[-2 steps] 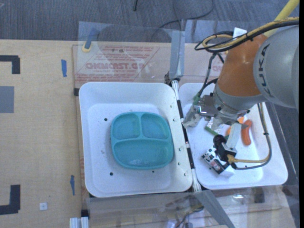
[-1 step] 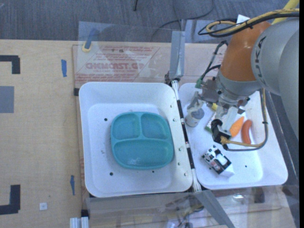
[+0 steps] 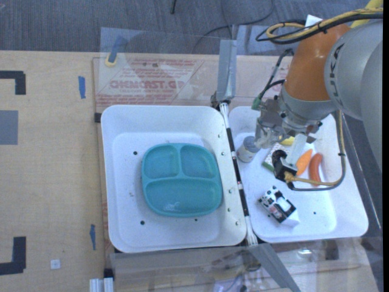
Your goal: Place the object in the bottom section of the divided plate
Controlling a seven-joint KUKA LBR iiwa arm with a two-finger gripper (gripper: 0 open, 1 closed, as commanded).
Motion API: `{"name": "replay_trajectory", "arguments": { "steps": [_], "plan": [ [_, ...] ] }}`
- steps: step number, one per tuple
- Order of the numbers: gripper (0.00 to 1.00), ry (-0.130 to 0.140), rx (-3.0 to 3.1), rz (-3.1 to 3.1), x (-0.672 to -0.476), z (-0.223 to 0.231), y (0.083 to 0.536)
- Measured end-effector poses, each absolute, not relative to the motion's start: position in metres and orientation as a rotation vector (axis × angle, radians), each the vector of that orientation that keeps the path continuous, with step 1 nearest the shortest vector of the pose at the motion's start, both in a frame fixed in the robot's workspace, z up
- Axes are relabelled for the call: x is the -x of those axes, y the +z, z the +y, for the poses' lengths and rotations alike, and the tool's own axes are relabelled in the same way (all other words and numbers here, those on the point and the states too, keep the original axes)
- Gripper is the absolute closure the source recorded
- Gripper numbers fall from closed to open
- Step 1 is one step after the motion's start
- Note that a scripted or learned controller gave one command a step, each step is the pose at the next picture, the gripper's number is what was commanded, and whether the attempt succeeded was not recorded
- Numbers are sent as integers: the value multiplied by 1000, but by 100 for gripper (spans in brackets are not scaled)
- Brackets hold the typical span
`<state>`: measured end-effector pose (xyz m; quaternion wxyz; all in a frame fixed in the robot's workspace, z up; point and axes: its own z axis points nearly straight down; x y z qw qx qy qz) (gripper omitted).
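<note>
Orange carrot-like object (image 3: 314, 166) lies in the right bin (image 3: 340, 224), beside a small black-and-white box (image 3: 278, 206). My pincer (image 3: 250, 148) hangs low at that bin's left edge; I cannot tell how it stands. The teal divided plate (image 3: 181, 180) sits in the left bin (image 3: 121, 224). Both bins rest on a light wooden surface (image 3: 48, 163) marked with blue tape, grey carpet (image 3: 91, 5) behind it.

Even overhead light is falling across the bench; the white bins (image 3: 121, 181) are reading bright without clipping. Shadows are lying soft and short. Focus is slightly softening fine detail throughout.
</note>
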<state>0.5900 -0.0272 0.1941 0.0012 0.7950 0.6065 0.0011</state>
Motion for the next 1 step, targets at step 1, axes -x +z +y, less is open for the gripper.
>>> {"name": "replay_trajectory", "arguments": {
  "steps": [1],
  "plan": [
    [100, -4, -2540, 1854, -571, -76, 184]
  ]
}}
